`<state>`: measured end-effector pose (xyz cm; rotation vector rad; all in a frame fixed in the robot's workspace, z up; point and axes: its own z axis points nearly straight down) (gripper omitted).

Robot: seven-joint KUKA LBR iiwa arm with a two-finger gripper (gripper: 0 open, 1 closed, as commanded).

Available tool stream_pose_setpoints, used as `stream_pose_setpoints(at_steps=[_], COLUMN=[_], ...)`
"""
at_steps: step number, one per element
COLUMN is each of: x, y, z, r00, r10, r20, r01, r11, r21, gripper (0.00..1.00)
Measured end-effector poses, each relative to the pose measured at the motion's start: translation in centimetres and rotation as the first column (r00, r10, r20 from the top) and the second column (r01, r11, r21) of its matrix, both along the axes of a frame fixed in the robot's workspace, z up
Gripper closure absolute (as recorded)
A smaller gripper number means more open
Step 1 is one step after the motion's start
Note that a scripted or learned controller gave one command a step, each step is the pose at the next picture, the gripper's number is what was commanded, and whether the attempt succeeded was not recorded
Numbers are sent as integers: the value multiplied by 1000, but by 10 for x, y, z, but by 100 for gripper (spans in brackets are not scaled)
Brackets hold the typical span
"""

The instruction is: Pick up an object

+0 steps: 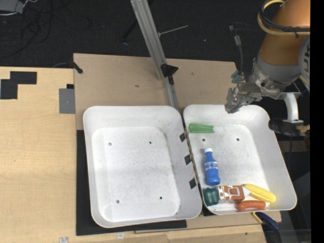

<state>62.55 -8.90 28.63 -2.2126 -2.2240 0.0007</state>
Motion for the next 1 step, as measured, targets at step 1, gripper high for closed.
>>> stream_pose_setpoints(at_steps=[1], x=[-4], y=[54], z=[-16], r00=[1000], r10=[-1], r20=[-1], r01=[1], r11=[1000], r21=[-1], gripper=[100])
